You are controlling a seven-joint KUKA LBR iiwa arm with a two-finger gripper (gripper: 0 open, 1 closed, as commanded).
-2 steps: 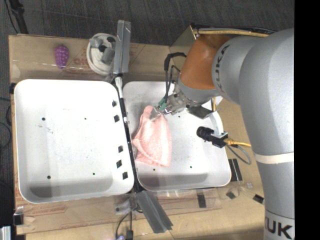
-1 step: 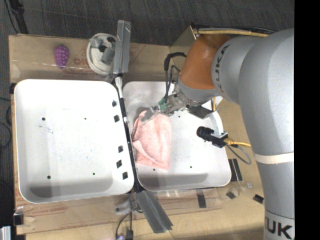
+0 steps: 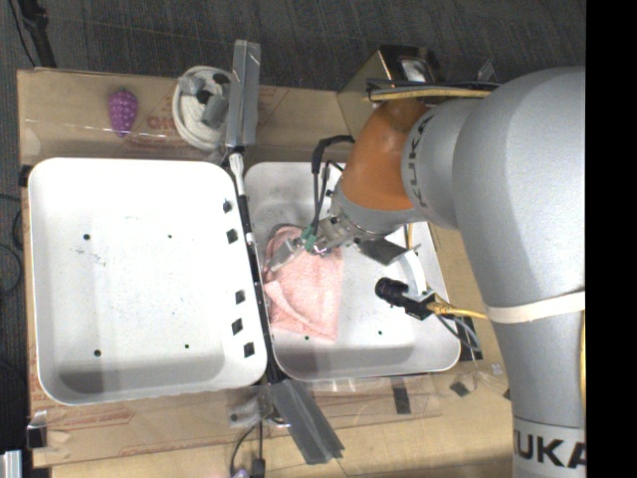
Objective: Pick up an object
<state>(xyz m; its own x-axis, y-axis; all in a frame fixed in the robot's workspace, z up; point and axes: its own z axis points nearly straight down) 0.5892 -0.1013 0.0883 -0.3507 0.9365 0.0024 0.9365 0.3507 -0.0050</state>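
Camera view has the claw low inside the right bin, close to that bin's left wall and a little above its middle. Whether the claw is spread or closed cannot be told; its tip is small and partly lost against what lies under it. A pink cloth lies crumpled on the bin floor, and the claw sits at the cloth's 12 o'clock edge, apparently touching the top of the fabric, though it is not clear that any fold is pinched. The bulk of the cloth spreads from the claw toward 6 o'clock, ending short of the bin's lower wall. A pale rounded shape at the claw's 9 o'clock, against the cloth's upper left corner, is too blurred to name.

From the claw, the grey arm rises toward 3 o'clock, with its orange band just above the wrist at about 1 o'clock. A black plug with a yellow lead hangs at the claw's 4 o'clock, over bare bin floor.

Across the dividing wall, at 9 o'clock, is the left bin. On the table beyond it, toward 10 o'clock, lie a white coil and, further left, a small purple object.
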